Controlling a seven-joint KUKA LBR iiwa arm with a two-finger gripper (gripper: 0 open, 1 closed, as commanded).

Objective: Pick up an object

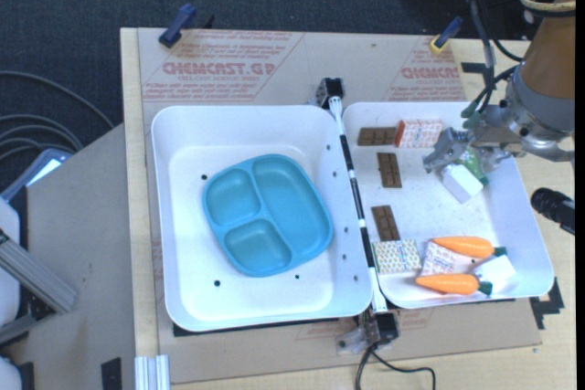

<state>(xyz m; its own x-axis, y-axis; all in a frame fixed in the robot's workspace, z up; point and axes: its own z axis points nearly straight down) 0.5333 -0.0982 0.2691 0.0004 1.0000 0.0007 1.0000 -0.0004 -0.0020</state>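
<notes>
A blue divided plate (pixel 265 213) lies in the left white bin (pixel 174 196). Both bins stand on the counter (pixel 219 68). Two blue clamps (pixel 175 25) grip its far edge.

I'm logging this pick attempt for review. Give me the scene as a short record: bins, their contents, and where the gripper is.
left bin: holds a blue divided plate
right bin: two carrots, brown bars, patterned small boxes, a white block
gripper: over the right bin's upper part, just above the white block
grasp: cannot tell
arm: reaches in from the right
</notes>
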